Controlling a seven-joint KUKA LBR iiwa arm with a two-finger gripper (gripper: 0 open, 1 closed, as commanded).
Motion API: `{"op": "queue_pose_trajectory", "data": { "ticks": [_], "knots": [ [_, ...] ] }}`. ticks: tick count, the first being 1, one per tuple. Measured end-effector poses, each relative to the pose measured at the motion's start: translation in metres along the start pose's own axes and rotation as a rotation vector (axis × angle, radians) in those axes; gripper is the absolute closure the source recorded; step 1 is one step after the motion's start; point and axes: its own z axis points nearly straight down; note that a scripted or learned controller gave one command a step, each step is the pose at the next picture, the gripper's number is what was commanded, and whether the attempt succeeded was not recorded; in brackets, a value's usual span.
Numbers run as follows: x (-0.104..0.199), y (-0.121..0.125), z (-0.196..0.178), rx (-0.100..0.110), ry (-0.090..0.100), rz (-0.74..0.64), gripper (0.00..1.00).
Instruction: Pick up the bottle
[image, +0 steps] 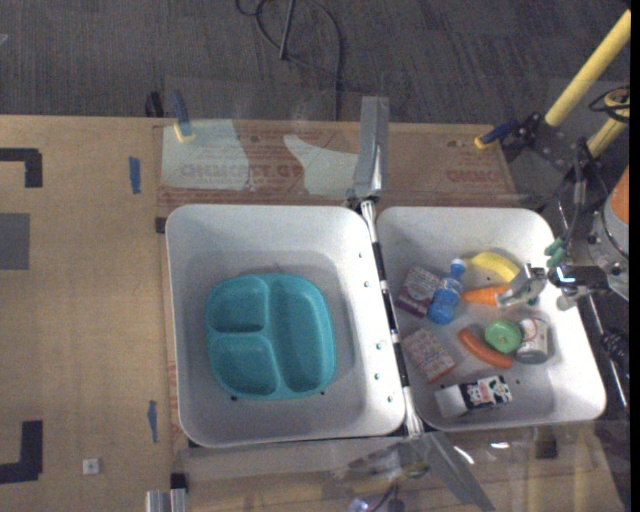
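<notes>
The bottle (445, 298) is small, blue and clear with a blue cap, and lies tilted in the middle of the right bin (580, 395). A pink packet (419, 290) lies at its left and an orange carrot (486, 295) at its right. My gripper (545, 290) hovers over the right side of that bin, about a hand's width right of the bottle. It is open and nothing sits between its fingers (521, 291).
Around the bottle lie a yellow banana (495, 264), a green cup (503, 334), an orange sausage (482, 349), a small can (534, 340), a snack packet (429, 356) and a milk carton (476, 395). A teal divided plate (270, 335) lies in the left bin (190, 400).
</notes>
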Motion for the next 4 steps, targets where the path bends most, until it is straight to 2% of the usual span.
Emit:
{"op": "queue_pose_trajectory", "data": {
  "ticks": [1,2,3,4],
  "knots": [
    [0.018,0.048,0.148,0.002,0.001,0.090,0.00],
    [0.024,0.045,0.075,-0.002,0.000,-0.021,0.00],
    [0.032,0.053,0.030,-0.004,-0.002,-0.310,0.00],
    [0.029,0.071,0.169,-0.005,-0.001,-0.500,0.00]
  ]
}}
